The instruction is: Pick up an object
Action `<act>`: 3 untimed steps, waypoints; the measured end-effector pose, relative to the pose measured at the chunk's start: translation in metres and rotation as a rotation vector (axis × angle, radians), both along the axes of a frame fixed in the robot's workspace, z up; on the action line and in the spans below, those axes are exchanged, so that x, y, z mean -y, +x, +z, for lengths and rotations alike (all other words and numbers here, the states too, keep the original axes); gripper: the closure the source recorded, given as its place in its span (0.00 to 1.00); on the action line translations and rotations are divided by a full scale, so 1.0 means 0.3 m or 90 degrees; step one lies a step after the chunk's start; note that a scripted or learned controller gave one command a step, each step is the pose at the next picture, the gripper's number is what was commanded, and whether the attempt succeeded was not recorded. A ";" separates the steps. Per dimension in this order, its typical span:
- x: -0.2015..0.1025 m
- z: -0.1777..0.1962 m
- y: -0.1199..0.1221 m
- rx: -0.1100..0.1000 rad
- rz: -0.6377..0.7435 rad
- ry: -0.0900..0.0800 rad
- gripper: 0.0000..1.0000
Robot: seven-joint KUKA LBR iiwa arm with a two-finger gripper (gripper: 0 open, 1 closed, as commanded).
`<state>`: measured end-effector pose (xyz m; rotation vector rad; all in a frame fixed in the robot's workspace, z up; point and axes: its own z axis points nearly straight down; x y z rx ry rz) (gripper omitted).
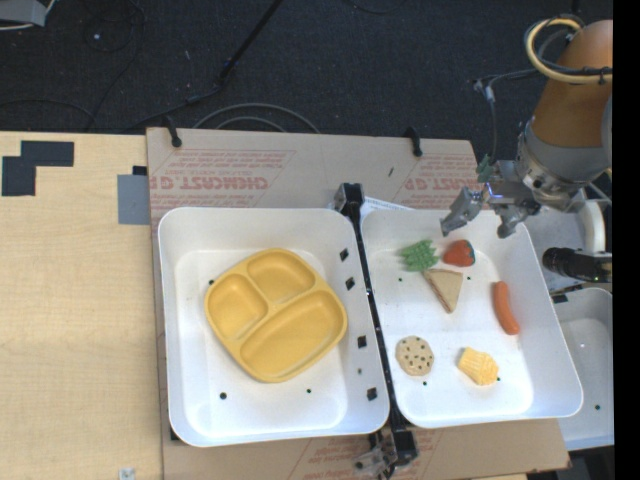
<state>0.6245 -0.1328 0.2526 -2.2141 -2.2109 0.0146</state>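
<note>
Bench [70, 298] on the left is light wood, with dark grey shapes at its far edge. Cardboard sheet [290, 173] with printed lettering lies under both bins. Floor behind is dark, with cables across it. Left bin [190, 388] holds a yellow divided plate [276, 314], tilted diagonally. Right bin [545, 393] holds a green piece [420, 256], red piece [459, 254], tan wedge [446, 288], cookie [414, 355], corn [478, 366] and orange sausage [505, 308], all lying loose, none lifted. Gripper [485, 213] hangs over the right bin's far edge, just above the red piece, fingers spread apart, nothing between them.
</note>
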 end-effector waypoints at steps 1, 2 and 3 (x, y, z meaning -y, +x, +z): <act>0.000 0.025 0.007 0.008 0.001 -0.001 0.00; 0.022 -0.177 0.015 0.005 0.001 -0.001 0.00; 0.044 -0.347 -0.012 0.005 0.001 -0.001 0.00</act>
